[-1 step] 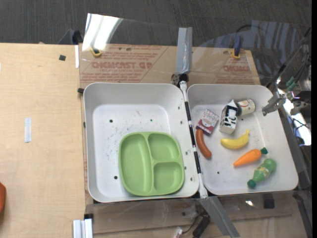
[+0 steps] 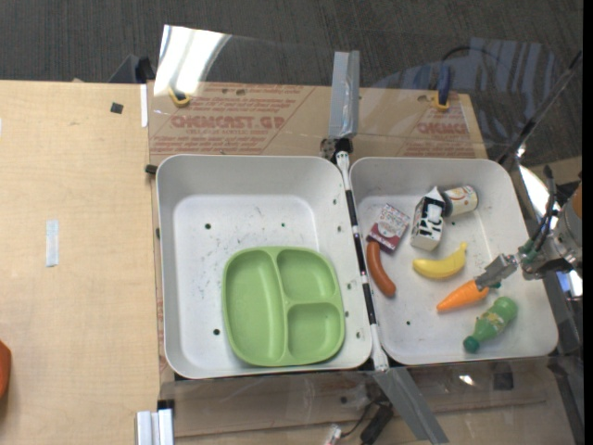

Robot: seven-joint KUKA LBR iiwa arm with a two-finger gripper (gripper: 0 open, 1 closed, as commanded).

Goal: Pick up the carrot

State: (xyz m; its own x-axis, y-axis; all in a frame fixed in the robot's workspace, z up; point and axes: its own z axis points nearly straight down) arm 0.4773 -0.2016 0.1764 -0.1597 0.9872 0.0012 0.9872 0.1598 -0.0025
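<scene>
Carrot (image 2: 461, 296) lies in right bin (image 2: 400, 341), lower right of frame, between banana (image 2: 439, 263) and green bottle (image 2: 489, 324), tool (image 2: 496, 271) right at its leafy end, can't tell whether it's open or closed.

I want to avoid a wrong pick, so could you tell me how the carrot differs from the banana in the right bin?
The carrot is orange and tapers to a point; the banana is yellow and curved. The carrot lies nearer the tool and the green bottle; the banana lies nearer the milk carton. Both are toy foods lying flat in the right bin.
</scene>
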